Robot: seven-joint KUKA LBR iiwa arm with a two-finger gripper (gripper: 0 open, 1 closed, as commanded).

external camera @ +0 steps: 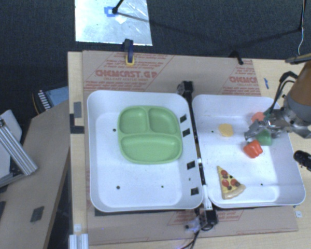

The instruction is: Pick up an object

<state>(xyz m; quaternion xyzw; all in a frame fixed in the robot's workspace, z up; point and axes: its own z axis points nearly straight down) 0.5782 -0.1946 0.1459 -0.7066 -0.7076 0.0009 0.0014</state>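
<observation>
The right bin holds several toy foods. A yellow round piece lies near its middle, and a pizza slice lies near the front. An orange-red pepper sits right of centre. A green piece sits just above the pepper, and a small orange piece lies further back. My gripper reaches in from the right, low over the bin. It is right beside the green piece and between the orange piece and the pepper. The wrist hides part of the green piece.
The left bin holds a green divided plate. A black clip strip runs between the two bins. The grey arm with its orange band crosses the right bin's far right edge.
</observation>
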